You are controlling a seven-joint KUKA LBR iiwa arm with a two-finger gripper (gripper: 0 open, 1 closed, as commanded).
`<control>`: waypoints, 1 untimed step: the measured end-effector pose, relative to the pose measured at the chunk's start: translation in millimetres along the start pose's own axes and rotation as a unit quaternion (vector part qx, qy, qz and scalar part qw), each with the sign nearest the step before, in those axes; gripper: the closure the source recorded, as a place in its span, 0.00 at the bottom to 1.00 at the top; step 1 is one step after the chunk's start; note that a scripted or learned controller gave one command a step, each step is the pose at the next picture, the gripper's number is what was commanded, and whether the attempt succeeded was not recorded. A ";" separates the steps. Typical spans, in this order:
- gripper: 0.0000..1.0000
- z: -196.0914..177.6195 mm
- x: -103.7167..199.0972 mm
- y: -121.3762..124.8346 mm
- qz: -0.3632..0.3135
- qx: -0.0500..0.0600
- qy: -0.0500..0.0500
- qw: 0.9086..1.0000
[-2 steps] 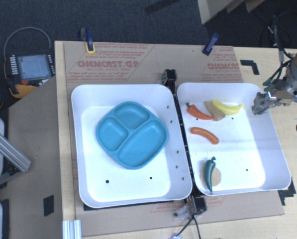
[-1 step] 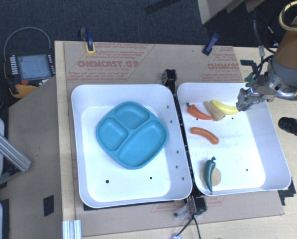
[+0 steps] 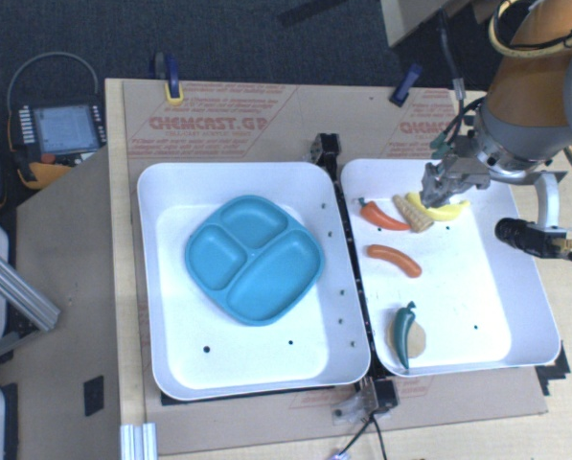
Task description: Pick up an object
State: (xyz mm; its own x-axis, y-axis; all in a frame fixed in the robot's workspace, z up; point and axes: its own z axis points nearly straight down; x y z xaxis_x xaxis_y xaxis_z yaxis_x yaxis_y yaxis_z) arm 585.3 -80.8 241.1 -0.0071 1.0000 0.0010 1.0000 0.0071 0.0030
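Jaws: the gripper [image 3: 439,192] is low in the right bin [image 3: 515,343], right on top of the yellow banana toy [image 3: 448,211]. I cannot tell how the jaws stand; the arm's own body hides them.

Things to pick: the banana toy sits at the top of the right bin. A little corn cob [image 3: 412,213] lies touching it, and an orange-red pepper [image 3: 383,218] is just beside that. A sausage [image 3: 395,260] lies lower down, apart from them. A dark green pepper [image 3: 403,328] lies on a pale round thing near the bottom edge.

Other bin: the left bin [image 3: 171,353] holds a blue plate with sections [image 3: 254,257].

Tabletop: both bins rest on a brown board [image 3: 218,113].

What could go wrong: the banana, corn and pepper are packed close together. I think the jaws might push one away, or pinch two at once. The banana is curved and smooth, so it might slip out when lifted.
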 end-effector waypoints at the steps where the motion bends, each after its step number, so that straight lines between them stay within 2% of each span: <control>1: 1.00 6.2 53.6 7.7 0.000 0.002 0.000 1.000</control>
State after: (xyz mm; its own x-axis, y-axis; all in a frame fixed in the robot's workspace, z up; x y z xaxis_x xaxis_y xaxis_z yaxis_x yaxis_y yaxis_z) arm 592.7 -27.2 235.0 -0.0062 1.0000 0.0019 1.0000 0.0062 -0.0001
